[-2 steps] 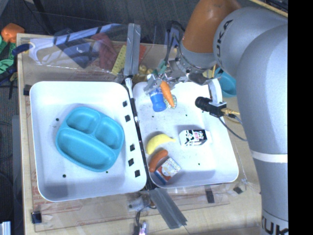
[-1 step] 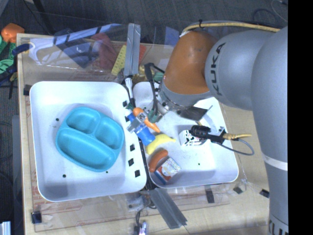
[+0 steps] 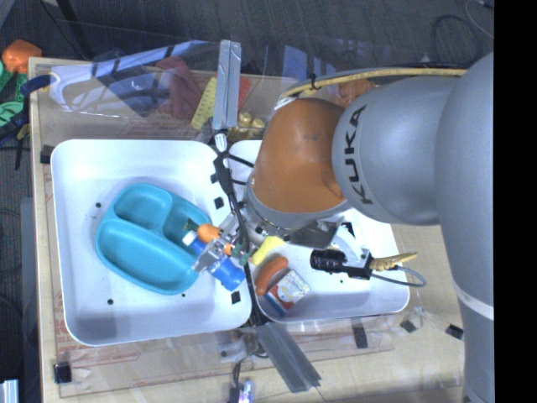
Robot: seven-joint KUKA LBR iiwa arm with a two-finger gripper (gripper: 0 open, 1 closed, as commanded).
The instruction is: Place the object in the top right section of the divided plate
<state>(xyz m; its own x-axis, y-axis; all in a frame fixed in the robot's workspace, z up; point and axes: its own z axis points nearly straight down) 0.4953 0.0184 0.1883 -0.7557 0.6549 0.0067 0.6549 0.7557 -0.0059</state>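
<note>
The divided plate (image 3: 147, 240) is bright blue and rounded, lying tilted in the left white bin, left of frame centre, its sections open upward. At its right rim, near the frame's middle, sits a small object (image 3: 211, 243) with blue, orange and white parts; its exact shape is unclear.

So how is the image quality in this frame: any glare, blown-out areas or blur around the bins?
Camera view: the right bin is blown out to near-pure white under the arm; the left bin is bright but keeps soft shading around the blue divided plate; the arm's orange band shows a soft sheen; small items by the gripper look slightly soft.
</note>
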